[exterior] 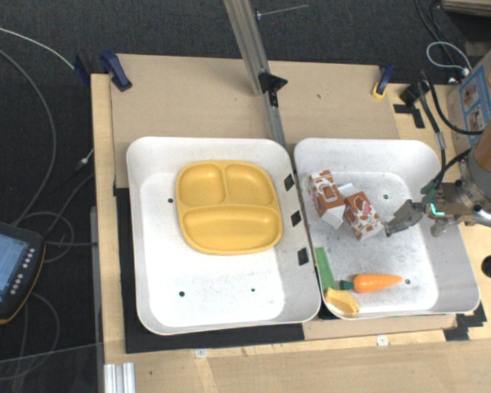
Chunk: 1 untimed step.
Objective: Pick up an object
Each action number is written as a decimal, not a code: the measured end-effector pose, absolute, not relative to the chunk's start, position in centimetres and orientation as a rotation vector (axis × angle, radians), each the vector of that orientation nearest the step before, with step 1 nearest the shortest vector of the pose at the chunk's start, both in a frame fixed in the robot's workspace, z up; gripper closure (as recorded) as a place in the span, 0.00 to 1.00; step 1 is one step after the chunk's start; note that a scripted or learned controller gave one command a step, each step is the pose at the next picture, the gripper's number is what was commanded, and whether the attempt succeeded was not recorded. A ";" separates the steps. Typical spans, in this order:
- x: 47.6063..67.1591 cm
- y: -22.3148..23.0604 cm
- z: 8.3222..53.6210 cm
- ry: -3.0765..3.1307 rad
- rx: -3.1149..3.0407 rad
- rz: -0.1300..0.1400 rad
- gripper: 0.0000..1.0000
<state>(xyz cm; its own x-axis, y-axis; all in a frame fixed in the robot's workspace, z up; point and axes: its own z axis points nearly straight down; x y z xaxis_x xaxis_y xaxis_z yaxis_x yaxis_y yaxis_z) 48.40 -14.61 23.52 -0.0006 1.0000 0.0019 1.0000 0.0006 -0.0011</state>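
1. Clearly spread apart, the pincer [419, 218] hovers low in the right bin [450, 277], gripping nothing.
2. Two brown-and-white cartons [344, 205] lie just beside it.
3. Nearer the front rim lies a carrot [377, 282].

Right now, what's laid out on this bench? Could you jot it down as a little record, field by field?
left bin: holds a yellow divided plate
right bin: holds two small cartons, a toy carrot, a green stick and a yellow piece
cartons: brown and white, lying side by side, touching
carrot: near the front wall, lying flat
gripper: low over the right bin, just right of the cartons, holding nothing
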 end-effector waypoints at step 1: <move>48.3 -14.7 19.3 -2.216 -2.217 0.004 0.00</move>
